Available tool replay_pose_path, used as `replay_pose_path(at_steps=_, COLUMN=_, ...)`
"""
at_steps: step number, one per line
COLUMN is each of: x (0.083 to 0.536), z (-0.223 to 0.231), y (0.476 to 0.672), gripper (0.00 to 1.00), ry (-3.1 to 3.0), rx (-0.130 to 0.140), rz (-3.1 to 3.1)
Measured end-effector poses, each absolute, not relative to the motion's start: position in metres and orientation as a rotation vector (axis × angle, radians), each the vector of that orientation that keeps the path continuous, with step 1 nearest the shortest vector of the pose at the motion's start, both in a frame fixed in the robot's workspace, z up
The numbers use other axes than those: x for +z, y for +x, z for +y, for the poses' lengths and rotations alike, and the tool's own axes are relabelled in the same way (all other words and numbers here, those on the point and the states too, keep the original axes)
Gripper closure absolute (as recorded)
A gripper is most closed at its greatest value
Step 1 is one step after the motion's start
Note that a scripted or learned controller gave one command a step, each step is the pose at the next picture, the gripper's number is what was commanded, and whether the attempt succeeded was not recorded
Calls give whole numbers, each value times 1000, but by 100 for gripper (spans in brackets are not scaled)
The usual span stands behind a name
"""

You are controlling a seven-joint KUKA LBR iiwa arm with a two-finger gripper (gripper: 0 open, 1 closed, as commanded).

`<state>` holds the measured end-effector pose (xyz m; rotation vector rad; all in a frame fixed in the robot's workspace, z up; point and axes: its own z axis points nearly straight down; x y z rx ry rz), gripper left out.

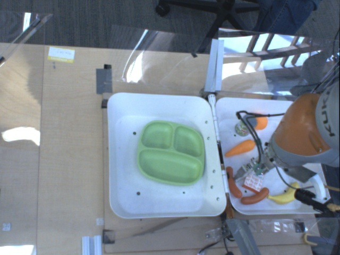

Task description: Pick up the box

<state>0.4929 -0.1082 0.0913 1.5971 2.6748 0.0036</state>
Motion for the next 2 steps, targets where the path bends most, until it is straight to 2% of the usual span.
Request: replay_pose_path(at_steps=2, x=91, z=-110, y=493, gripper=0, ry=1499, rx=7, rz=2732)
